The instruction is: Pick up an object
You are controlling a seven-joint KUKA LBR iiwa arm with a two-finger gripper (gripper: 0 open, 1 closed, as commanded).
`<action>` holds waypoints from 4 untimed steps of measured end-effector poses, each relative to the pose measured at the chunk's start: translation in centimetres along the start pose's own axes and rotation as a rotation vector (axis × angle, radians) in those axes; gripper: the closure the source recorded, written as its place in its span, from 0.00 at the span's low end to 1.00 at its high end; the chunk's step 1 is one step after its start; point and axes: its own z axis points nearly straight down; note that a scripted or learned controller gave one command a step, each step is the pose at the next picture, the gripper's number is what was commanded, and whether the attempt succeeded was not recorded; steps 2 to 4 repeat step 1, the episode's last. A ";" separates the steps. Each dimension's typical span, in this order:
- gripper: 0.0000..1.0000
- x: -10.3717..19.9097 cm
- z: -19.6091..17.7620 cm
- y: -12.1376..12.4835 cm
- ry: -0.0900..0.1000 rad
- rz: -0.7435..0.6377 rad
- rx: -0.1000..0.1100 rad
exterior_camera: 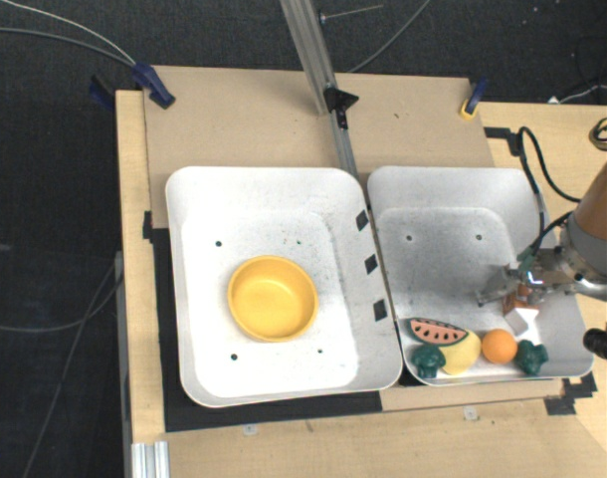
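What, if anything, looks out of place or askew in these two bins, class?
Nothing is spilled or damaged. The toys, a watermelon slice, an orange and green pieces, crowd the right bin's near edge, while the yellow bowl sits upright in the left bin.

Glossy plastic bowl (273,297); matt white bins (284,192), speckled.

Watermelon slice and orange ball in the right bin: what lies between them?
In the camera view, a yellow lemon-like piece lies between the watermelon slice and the orange ball, touching the slice.
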 end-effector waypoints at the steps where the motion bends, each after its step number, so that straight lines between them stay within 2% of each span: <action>1: 0.00 -0.7 2.8 0.6 -0.018 0.006 -0.034; 4: 0.00 -0.7 2.8 0.6 -0.018 0.006 -0.034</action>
